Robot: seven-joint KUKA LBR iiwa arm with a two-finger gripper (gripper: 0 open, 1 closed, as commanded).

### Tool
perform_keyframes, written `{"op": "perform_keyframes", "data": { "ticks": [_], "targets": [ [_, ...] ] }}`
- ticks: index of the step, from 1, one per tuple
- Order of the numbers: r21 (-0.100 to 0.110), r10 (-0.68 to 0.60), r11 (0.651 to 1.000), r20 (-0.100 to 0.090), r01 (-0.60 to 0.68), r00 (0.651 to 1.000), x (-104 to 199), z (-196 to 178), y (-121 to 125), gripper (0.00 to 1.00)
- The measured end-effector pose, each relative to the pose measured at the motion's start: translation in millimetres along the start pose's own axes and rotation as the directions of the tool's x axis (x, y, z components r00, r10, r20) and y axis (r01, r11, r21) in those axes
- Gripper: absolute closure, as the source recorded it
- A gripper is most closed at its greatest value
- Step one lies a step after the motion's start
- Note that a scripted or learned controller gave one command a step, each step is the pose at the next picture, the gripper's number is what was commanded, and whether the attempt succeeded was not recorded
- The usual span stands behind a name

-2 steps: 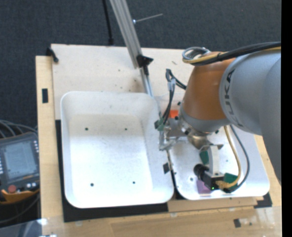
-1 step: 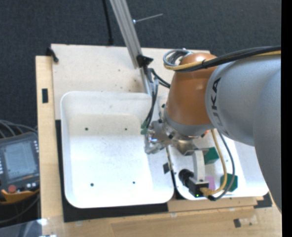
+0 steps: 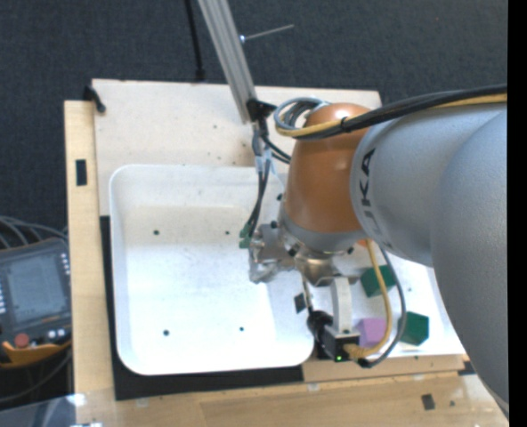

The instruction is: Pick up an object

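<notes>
Pincer (image 3: 268,259) sits low at the right bin (image 3: 421,285) edge, mid-frame. Green block (image 3: 371,281) and purple block (image 3: 370,332) nearby, probably lining up a grab. Grip state: cannot tell.

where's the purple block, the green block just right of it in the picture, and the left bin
purple block (image 3: 370,331): camera view, top face
green block (image 3: 415,327): camera view, top face
left bin (image 3: 183,274): camera view, bare floor

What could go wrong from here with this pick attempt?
The gripper sits near the shared edge of the two bins, apart from the green block and pink block, so a grasp here may catch nothing. Going lower, it could strike the rim of the left bin.
</notes>
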State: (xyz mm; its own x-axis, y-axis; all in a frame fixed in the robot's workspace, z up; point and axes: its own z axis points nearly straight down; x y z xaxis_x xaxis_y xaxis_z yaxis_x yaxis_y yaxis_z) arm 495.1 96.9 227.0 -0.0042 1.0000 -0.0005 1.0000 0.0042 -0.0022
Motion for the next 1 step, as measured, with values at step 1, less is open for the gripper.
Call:
{"op": "perform_keyframes", "data": {
  "ticks": [1],
  "targets": [
    [-0.001,0.003,1.000,-0.001,-0.003,1.000,-0.7,-0.6,0.3,0.00]
  ]
}}
